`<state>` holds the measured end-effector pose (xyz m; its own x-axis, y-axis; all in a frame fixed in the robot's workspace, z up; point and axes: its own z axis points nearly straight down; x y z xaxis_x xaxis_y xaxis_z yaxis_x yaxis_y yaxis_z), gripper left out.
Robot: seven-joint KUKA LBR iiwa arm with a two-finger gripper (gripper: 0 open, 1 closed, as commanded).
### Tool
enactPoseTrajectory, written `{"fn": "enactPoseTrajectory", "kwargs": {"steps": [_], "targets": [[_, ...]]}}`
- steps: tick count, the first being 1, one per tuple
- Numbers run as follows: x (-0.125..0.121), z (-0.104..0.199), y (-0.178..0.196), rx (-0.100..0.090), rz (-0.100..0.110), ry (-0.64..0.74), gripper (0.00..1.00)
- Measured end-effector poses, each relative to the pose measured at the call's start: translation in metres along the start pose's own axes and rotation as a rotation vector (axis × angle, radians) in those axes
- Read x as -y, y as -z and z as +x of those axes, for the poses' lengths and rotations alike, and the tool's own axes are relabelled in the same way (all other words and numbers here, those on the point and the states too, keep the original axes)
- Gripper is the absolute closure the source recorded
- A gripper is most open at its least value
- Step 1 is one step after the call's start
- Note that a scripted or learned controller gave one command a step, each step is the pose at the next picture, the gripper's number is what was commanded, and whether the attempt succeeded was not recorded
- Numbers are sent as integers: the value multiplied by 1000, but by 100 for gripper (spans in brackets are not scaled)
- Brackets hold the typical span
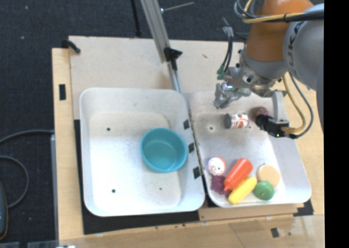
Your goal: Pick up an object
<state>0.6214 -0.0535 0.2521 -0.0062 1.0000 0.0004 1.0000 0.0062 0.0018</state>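
Camera view: nothing is yet lifted, the gripper (224, 98), its grip state not discernible, being poised at the right bin's (283, 157) far edge near the small can (237, 120).

The arm (283, 29) runs off the right edge, so its upper links are cut away; the gripper (224, 97) sits under the wrist, and whether its tips are parted is too small and blurred to tell; a dark purple thing (218, 185) lies half under the orange carrot (238, 171), perhaps a bunch of grapes; the small can (236, 121) bears a label too blurred to read; the metal pole (154, 20) is cut by the top edge.
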Motion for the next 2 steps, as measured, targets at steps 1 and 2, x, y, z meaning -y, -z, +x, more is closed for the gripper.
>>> {"fn": "enactPoseTrajectory", "kwargs": {"steps": [1,2], "targets": [[8,40,-5,0,1,-2,100],[29,97,-6,-1,2,1,100]]}}
